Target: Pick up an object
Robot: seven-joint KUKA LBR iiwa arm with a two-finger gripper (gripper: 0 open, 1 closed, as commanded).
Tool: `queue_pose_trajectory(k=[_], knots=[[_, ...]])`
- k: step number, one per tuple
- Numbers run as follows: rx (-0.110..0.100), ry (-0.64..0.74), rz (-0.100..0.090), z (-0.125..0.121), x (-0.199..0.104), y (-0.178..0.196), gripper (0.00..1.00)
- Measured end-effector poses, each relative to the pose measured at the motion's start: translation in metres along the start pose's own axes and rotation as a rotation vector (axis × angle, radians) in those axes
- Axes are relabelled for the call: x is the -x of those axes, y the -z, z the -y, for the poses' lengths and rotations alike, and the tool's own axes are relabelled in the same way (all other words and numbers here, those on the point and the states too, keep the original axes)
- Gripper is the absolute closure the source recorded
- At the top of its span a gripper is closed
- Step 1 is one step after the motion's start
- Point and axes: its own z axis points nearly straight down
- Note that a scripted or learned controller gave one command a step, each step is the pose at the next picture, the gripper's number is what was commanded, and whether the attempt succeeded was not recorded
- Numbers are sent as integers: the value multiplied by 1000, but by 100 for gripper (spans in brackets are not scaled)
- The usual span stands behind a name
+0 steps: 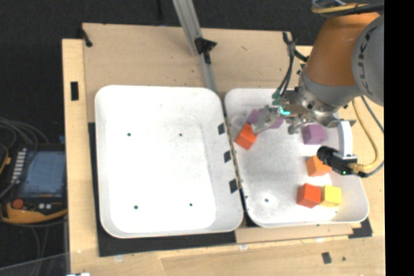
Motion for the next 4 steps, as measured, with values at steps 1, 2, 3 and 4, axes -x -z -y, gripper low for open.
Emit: queue_pose_trajectory(k=[1,2,3,4], knots=[[5,-2,0,-1,0,2,0],[-2,-4,2,8,7,-54,0],[0,-7,2,7,0,-100,0],[5,-5,4,6,2,-122,0]])
